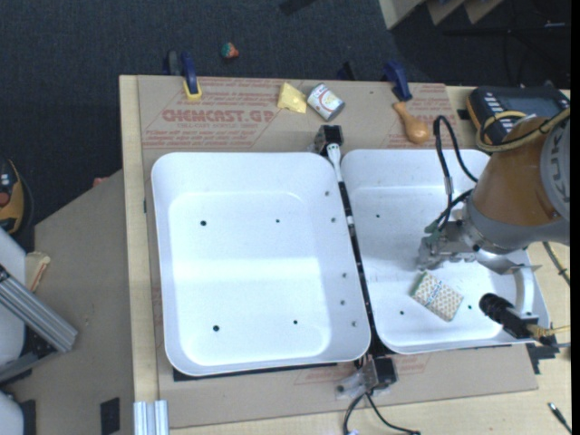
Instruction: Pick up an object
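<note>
Two white bins are seen side by side on the bench (227, 116). The arm (512, 188) is extended from the right over the right bin (390, 198), and the gripper (439, 248) is held low over that bin's floor, toward its near right part. How far the gripper is open cannot be told, and nothing can be made out in its hold. The pad (439, 296), a small flat square with a speckled pattern, is found lying in the right bin, just beside the gripper on its near side and turned at a slant to the bin's walls; whether it is touched by the gripper cannot be told. The left bin (245, 243) is set against the right bin, with a dark strip between them. Behind the bins, along the bench's far edge, a yellow piece (292, 99) and a small box (324, 102) are laid close together, an orange-brown spoon (412, 125) is laid further right, and a blue clamp (189, 72) is fixed near the far left corner.
</note>
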Motion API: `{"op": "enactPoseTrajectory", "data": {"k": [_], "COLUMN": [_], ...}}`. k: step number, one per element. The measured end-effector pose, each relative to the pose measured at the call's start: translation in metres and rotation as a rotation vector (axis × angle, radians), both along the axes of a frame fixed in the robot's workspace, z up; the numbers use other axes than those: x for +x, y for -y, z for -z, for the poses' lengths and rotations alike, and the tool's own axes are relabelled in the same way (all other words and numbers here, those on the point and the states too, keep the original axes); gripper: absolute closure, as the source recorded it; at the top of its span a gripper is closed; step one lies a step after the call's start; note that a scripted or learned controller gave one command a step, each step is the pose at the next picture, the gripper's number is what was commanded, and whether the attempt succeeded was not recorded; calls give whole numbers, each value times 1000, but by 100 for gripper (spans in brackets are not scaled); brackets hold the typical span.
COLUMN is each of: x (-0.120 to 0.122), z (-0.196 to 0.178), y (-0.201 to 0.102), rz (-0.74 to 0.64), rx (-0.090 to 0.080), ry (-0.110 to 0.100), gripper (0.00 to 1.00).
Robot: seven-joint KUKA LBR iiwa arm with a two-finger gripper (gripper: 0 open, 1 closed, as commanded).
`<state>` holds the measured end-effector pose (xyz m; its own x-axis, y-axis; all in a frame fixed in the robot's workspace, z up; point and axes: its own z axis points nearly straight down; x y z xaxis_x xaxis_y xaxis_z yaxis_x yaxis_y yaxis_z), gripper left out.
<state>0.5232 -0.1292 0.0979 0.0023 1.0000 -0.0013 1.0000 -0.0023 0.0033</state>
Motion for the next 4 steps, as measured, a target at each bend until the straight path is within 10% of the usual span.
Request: {"op": "enactPoseTrajectory", "data": {"k": [1,2,3,4], "x": [62,44,123,142], "z": [-203,-449,-313,-210], "y": [-49,-40,-81,-161], "rz": [-10,-4,-7,-10], "rx": [-1,-3,4,4], "ry": [19,19,-17,-15], "gripper": [100,100,100,100]}}
